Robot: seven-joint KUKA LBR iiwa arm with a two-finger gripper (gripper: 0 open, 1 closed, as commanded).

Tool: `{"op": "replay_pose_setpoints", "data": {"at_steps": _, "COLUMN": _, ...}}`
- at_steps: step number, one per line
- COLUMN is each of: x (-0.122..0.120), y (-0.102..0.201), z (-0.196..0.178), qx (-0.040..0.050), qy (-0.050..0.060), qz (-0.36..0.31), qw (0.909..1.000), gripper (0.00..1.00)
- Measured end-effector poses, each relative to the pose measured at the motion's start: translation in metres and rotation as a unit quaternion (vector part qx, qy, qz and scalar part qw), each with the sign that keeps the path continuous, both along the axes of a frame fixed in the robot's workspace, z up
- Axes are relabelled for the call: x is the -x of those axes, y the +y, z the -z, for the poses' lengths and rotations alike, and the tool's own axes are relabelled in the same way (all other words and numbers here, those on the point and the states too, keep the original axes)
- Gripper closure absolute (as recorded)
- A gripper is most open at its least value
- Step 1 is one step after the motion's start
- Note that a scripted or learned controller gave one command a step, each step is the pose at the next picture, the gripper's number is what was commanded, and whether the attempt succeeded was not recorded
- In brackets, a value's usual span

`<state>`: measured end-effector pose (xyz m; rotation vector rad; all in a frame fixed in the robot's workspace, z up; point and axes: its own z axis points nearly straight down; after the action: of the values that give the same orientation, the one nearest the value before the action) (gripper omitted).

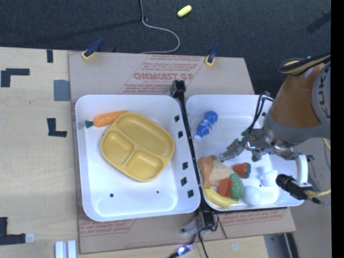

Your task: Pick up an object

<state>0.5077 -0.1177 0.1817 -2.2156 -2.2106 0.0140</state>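
Two shallow white bins side by side on the desk (32, 144): left bin (134, 200) with a yellow divided tray (137, 145) and a toy carrot (109, 118) touching its far left edge; right bin (231, 107) with a blue bottle (206, 123) lying near the far left corner and a crowded heap in the near part. Seen in the heap: a brown bread piece (215, 171), a red piece (224, 187), a green piece (237, 183), a yellow banana (219, 199) at the near wall, a small red fruit (242, 169) and some white pieces (259, 190) to the right. Hand (236, 148) low over the right bin, just far of the heap, between the bottle and the small red fruit, reaching in from the right. Whether released or clenched: cannot tell from this slant. Nothing visibly carried by it, every object seemingly resting in a bin. Judged progress: early, only the approach done. Left to do: choosing one object, probably from the heap, closing on it and lifting it clear. Possible trouble: pieces packed tightly, so easy to nudge a neighbour instead of taking hold.
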Motion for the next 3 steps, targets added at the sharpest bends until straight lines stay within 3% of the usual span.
{"op": "replay_pose_setpoints", "data": {"at_steps": 1, "x": -0.003, "y": 0.0, "z": -0.006, "qx": 0.001, "qy": -0.006, "qz": -0.002, "qw": 1.0, "gripper": 0.0}}
{"op": "replay_pose_setpoints", "data": {"at_steps": 2, "x": -0.001, "y": 0.002, "z": 0.059, "qx": 0.0003, "qy": -0.003, "qz": -0.002, "qw": 1.0, "gripper": 0.0}}
{"op": "replay_pose_setpoints", "data": {"at_steps": 3, "x": -0.001, "y": 0.002, "z": 0.098, "qx": 0.0015, "qy": -0.007, "qz": -0.001, "qw": 1.0, "gripper": 0.0}}
